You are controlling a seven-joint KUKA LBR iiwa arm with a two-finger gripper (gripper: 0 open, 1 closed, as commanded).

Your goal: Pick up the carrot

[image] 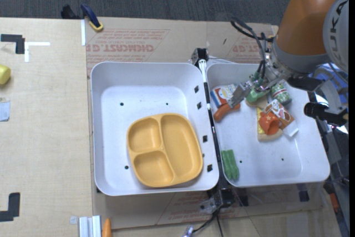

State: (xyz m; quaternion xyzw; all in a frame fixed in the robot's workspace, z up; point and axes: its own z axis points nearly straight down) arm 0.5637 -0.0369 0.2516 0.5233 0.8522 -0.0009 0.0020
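Observation:
The carrot is a small orange piece lying in the right bin, close to its left wall. The gripper reaches in from the upper right, and its grey tip is right at the carrot's right end. I cannot tell from here whether it touches the carrot. The carrot rests on the bin floor and does not look lifted.
A white, blue and red packet lies just behind the carrot. A green can, a red and orange pouch and a green vegetable share the right bin. The left bin holds a yellow divided plate.

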